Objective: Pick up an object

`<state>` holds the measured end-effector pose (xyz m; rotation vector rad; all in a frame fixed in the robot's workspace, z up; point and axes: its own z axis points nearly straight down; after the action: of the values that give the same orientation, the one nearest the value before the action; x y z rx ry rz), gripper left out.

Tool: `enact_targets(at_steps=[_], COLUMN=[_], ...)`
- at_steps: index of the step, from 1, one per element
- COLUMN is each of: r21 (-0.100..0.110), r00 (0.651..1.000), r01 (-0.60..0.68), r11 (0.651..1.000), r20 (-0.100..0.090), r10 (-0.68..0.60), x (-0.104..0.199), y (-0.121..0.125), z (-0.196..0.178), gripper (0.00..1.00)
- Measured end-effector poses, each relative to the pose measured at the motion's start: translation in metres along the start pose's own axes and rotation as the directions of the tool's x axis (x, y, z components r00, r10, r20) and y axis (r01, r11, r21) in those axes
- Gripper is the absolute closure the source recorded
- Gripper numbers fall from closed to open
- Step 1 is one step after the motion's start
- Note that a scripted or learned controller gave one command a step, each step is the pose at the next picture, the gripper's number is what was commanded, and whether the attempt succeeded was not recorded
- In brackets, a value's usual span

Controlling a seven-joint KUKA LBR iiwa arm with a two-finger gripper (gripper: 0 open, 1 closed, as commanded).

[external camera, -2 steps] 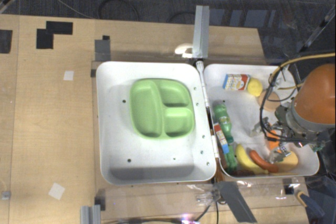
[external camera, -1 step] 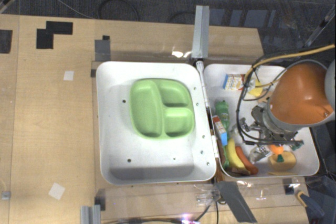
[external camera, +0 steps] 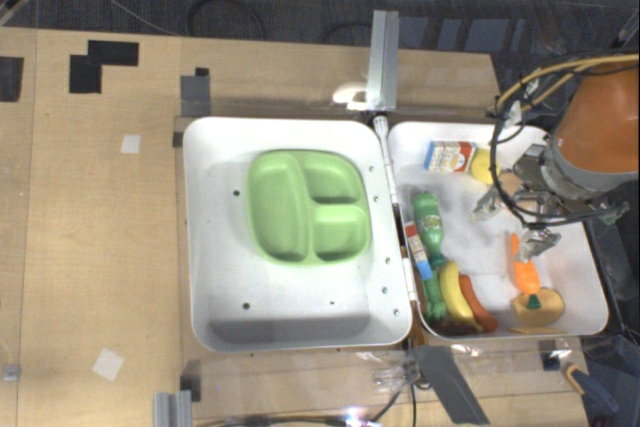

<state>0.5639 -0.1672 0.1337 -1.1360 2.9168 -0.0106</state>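
My gripper (external camera: 514, 223) hangs over the middle of the right bin (external camera: 590, 260), below the arm's orange band (external camera: 603, 123). Its fingers stand open, with bare white bin floor between them. An orange carrot (external camera: 524, 273) lies just below the gripper, beside a tan pear-shaped object (external camera: 537, 308) in the front right corner. A green bottle (external camera: 428, 221) lies to the gripper's left along the bin's left wall. A banana (external camera: 455, 291) and a red sausage (external camera: 479, 305) lie at the front. A small white and red box (external camera: 448, 156) and a yellow lemon (external camera: 483, 165) sit at the back.
The left bin (external camera: 215, 215) holds a green divided plate (external camera: 306, 205). A red and blue marker (external camera: 419, 253) and a green item (external camera: 432, 295) lie by the right bin's left wall. Cables (external camera: 520, 100) loop off the arm over the bin's back right.
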Motion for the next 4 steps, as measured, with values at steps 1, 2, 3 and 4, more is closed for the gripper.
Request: enact_targets(at_steps=[1, 2, 3, 4], r21=[0.002, 0.004, -0.001, 0.001], r00=[1.0, 0.982, 0.998, 0.983], r01=[0.002, -0.187, -0.056, -0.185], r11=[1.0, 0.982, 0.998, 0.983], r20=[0.003, 0.006, 0.001, 0.003], r10=[-0.002, 0.187, 0.056, 0.185], x=[0.043, 0.025, -0.012, -0.039], y=[-0.01, 0.046, -0.014, 0.029], z=[0.043, 0.042, 0.02, 0.043], gripper=[0.0, 0.0, 0.0, 0.0])
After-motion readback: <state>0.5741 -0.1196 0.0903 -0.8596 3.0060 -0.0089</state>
